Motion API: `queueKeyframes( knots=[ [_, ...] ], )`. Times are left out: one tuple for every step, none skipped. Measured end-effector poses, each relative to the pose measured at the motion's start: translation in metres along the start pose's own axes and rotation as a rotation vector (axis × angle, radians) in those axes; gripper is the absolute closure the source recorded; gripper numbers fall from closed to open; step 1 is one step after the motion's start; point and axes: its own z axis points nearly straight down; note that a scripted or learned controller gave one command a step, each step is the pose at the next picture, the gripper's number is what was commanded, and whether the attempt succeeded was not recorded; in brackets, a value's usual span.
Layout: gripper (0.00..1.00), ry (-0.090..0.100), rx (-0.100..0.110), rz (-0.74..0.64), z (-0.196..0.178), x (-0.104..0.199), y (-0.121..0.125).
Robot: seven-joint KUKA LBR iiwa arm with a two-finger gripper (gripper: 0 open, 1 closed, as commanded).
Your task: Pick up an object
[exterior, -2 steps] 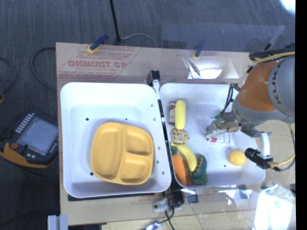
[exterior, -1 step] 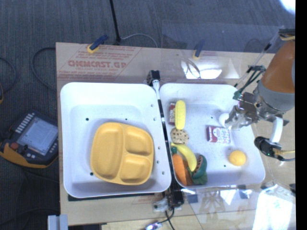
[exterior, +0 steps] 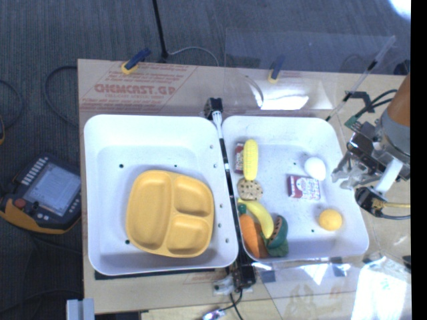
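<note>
1. From my remote seat, the camera view looks down on a dark carpeted floor (exterior: 300,12) with a plywood bench (exterior: 133,89) on it, red stencilled lettering near its far edge. A handheld control pendant (exterior: 43,195) lies on the carpet to the left of the bench.
2. Two shallow white bins sit side by side on the bench. The left bin (exterior: 107,145) holds a yellow divided tray (exterior: 170,213) with three compartments, lying flat.
3. The right bin (exterior: 280,129) holds the loose objects I could pick. A yellow corn cob (exterior: 250,159) lies near the dividing edge, with a brown cookie-like piece (exterior: 249,190) just below it.
4. Toward the near left corner of that bin I see a banana (exterior: 259,217), an orange carrot-like piece (exterior: 251,237) and a dark green item (exterior: 278,235) bunched together, touching.
5. A white egg (exterior: 315,168) sits near the bin's right side, a small red-and-white carton (exterior: 304,187) just beside it, and an orange fruit (exterior: 330,219) nearer to me.
6. The gripper (exterior: 363,169) hangs over the right bin's right rim, apart from every object. I cannot tell how the claw stands; it is too cluttered with cables, and I see nothing between it.
</note>
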Motion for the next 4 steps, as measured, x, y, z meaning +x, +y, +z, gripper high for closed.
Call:
queueKeyframes(
  knots=[
    [1.00,0.000,-0.001,-0.058,-0.052,-0.015,0.038],
    [1.00,0.000,0.000,0.009,-0.069,0.000,0.094],
    [1.00,0.000,0.001,0.218,-0.062,-0.001,0.089],
    [1.00,0.000,0.000,0.098,-0.074,0.007,0.111]
  ],
)
